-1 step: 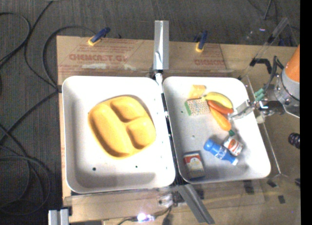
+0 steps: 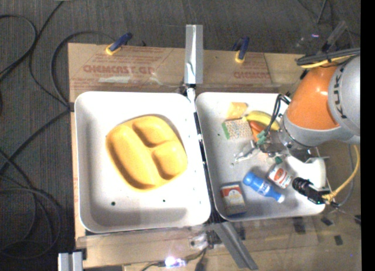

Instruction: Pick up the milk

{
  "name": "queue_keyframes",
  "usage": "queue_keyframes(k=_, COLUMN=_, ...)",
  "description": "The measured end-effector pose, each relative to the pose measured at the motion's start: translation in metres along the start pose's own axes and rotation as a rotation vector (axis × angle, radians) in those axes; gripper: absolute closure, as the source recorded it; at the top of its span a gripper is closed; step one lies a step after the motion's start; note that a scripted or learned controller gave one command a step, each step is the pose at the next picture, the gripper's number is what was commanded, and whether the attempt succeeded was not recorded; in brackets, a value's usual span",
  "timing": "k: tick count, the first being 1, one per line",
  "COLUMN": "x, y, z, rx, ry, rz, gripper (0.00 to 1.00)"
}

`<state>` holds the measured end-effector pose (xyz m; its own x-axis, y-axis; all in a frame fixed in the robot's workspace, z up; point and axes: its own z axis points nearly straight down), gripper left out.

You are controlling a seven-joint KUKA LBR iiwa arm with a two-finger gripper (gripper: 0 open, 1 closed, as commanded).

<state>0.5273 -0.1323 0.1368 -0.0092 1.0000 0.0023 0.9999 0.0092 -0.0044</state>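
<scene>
The milk looks to be the small white-and-red carton (image 2: 232, 196) lying near the front edge of the right bin (image 2: 206, 146). My gripper (image 2: 253, 150) hangs over the middle of that bin, below the orange wrist band (image 2: 313, 104). It sits up and to the right of the carton, apart from it, and points toward the bin's left side. Nothing is visibly held.
A blue bottle (image 2: 262, 186) and a small white bottle with a red label (image 2: 280, 176) lie right of the carton. A green-and-white box (image 2: 236, 129), a banana (image 2: 258, 118) and an orange item (image 2: 237, 109) lie at the back. The left bin holds a yellow divided tray (image 2: 146, 151).
</scene>
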Motion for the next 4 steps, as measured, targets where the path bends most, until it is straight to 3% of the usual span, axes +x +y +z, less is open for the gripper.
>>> queue_keyframes(k=1, x=0.033, y=0.082, z=0.002, rx=-0.001, ry=-0.002, rz=0.059, gripper=0.00)
queue_keyframes(k=2, x=0.026, y=0.098, z=0.032, rx=-0.001, ry=-0.003, rz=0.357, gripper=0.00)
queue_keyframes(k=3, x=0.064, y=0.141, z=-0.047, rx=-0.003, ry=-0.006, rz=0.702, gripper=0.00)
queue_keyframes(k=4, x=0.034, y=0.100, z=-0.007, rx=-0.001, ry=-0.007, rz=0.772, gripper=0.00)
